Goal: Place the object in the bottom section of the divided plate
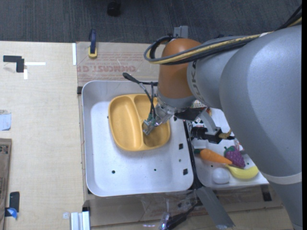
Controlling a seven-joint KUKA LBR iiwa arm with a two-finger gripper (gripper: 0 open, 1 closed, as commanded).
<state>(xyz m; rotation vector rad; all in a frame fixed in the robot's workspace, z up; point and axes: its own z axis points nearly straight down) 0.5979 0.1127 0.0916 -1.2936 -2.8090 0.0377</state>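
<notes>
Divided plate [123, 123]: yellow, lying flat in the left bin [124, 176], in its upper half. One long compartment is on the plate's left, with two smaller ones on its right split by a ridge.

Gripper [149, 125]: tip is down over the plate's right side, at or just beside that ridge, on the edge of the lower-right compartment. Can't tell how far open it is, or whether there's anything in it; the tip is too small and blurred. So I can't pick out the object itself.

Orange band [178, 68] sits above the plate's top right. The grey arm covers most of what lies right of the plate.

Right bin [205, 172], right of and below the plate:
- carrot [214, 156] is nearest the plate
- purple grapes [234, 155] are just past the carrot
- banana [242, 172] is below the grapes and touches them
- white rounded item [220, 176] is just below the carrot

Surface: the left bin floor below the plate is bare white with a few small dark dots. Pale wood bench [43, 128] runs left of the plate. A cardboard sheet [120, 63] with red lettering lies above the plate, under the bin's top edge. A blue-and-yellow clamp [92, 49] is at the cardboard's top left. A black block [14, 62] with white tape strips sits far left of the plate.

Room: dark grey carpet [57, 8] beyond the bench, with a black caster [113, 7] on it straight above the plate.
</notes>
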